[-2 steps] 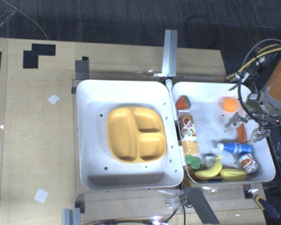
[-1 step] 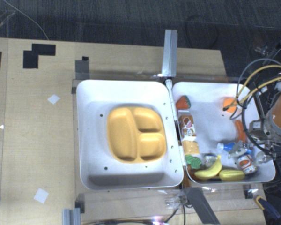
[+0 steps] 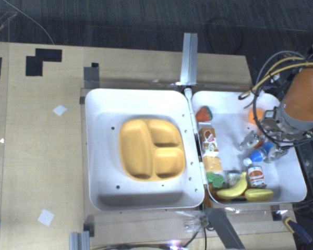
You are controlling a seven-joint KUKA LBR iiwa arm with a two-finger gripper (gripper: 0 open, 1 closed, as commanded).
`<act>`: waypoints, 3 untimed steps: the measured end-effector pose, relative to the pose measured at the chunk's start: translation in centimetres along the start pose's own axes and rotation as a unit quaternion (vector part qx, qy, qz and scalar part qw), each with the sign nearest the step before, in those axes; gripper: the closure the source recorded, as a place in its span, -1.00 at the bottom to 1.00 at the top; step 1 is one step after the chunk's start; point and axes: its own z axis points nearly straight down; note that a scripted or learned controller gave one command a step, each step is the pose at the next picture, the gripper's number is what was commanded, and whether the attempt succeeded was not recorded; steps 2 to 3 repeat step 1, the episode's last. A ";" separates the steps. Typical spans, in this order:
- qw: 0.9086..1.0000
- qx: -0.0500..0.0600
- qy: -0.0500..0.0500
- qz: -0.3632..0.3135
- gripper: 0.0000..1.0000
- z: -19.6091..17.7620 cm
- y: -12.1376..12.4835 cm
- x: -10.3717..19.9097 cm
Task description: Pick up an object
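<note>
The right bin (image 3: 295, 184) holds several small objects. A red strawberry (image 3: 203, 113) lies at its far left, with a brown-and-white packet (image 3: 209, 141) and a tan cracker (image 3: 213, 164) below it. A green toy (image 3: 215, 179), a banana (image 3: 232, 190), a yellow lemon (image 3: 259, 194) and a small red-labelled bottle (image 3: 256, 176) crowd the front edge. My gripper (image 3: 254, 146) is low in the middle of this bin, right at a blue object (image 3: 258, 154). An orange object (image 3: 251, 115) peeks out behind the arm's cables.
The left bin (image 3: 101, 139) bears a yellow divided plate (image 3: 150, 149) at its centre. A metal post (image 3: 189, 61) stands behind the wall where the two bins meet. The grey and orange arm (image 3: 302, 100) and its cables cover the right bin's far right part.
</note>
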 end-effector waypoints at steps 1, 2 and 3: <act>0.968 0.000 0.000 0.253 -1.00 0.1 -7.4 -6.8; 0.968 0.000 0.000 0.253 -1.00 0.1 -7.4 -6.8; 0.968 0.000 0.000 0.253 -1.00 0.1 -7.4 -6.8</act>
